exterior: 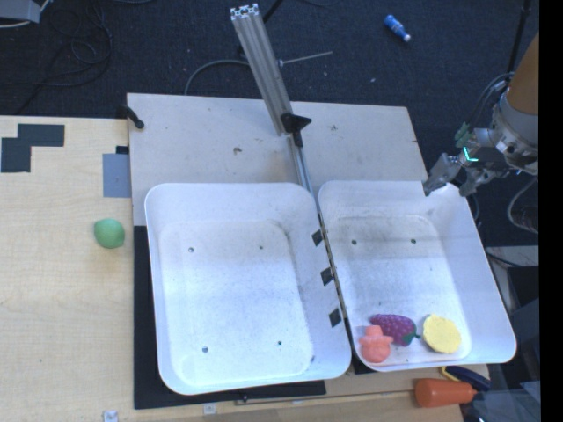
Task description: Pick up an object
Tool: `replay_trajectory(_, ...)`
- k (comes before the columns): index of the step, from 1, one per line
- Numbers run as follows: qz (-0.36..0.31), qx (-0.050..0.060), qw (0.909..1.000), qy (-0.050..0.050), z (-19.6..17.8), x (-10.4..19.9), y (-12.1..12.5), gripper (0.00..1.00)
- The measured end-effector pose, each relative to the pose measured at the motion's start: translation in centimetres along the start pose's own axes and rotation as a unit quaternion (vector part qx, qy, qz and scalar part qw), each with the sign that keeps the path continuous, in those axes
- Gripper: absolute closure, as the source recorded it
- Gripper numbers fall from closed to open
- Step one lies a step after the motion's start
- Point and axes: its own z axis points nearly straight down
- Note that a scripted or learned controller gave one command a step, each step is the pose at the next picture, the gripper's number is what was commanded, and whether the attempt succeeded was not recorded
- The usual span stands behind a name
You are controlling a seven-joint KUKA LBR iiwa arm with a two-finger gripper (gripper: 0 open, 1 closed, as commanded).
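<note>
The right bin (457, 236) holds three small toys near its front edge: a purple grape bunch (393, 326), an orange-pink piece (376, 345) and a yellow round piece (442, 333). My gripper (450, 177) hangs at the bin's far right corner, above the rim and well away from the toys. Nothing shows between its fingers.
The left bin (176, 227) sits beside the right one, with black clips along the shared edge. A green ball (109, 233) lies on the wooden bench to the left. An orange carrot-like toy (444, 392) lies outside the right bin's front. A metal post (268, 69) slants behind the bins.
</note>
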Motion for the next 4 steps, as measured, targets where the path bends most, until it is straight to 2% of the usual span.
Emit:
replay_trajectory(1,0.0,0.0,1.0,0.0,0.0,0.0,0.0,0.0)
replay_trajectory(3,0.0,0.002,1.0,0.0,10.1,-1.2,-0.6,0.0)
replay_trajectory(4,0.0,0.002,1.0,0.0,14.7,-1.1,0.0,0.0)
